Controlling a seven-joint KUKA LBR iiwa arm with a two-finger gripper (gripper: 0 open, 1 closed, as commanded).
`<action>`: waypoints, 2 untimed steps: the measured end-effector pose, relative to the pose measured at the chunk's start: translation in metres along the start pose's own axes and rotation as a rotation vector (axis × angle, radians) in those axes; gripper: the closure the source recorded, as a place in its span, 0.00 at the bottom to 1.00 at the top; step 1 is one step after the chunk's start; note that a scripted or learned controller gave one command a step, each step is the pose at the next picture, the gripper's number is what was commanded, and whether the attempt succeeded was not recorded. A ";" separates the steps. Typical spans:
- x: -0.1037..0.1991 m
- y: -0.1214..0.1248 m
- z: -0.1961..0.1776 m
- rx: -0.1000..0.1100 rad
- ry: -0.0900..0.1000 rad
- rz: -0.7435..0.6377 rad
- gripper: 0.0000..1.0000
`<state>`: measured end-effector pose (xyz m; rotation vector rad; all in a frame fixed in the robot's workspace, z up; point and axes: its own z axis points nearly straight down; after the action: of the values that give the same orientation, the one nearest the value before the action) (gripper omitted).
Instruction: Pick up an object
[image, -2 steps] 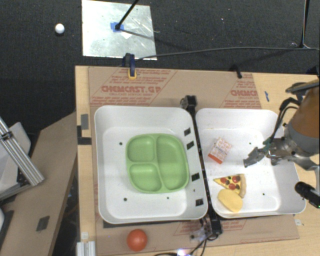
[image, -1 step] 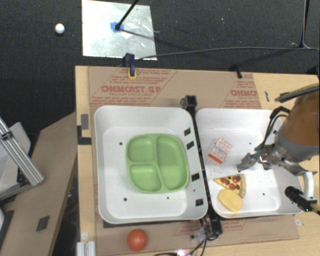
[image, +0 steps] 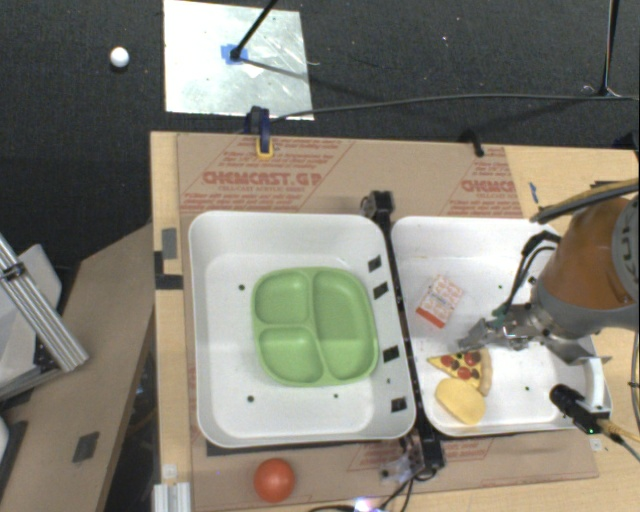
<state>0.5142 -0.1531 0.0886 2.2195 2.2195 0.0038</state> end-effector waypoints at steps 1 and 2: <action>0.000 0.000 -0.012 -0.001 -0.001 -0.002 1.00; -0.003 0.004 -0.076 -0.003 -0.002 -0.004 1.00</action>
<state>0.5178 -0.1560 0.1644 2.2128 2.2210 0.0053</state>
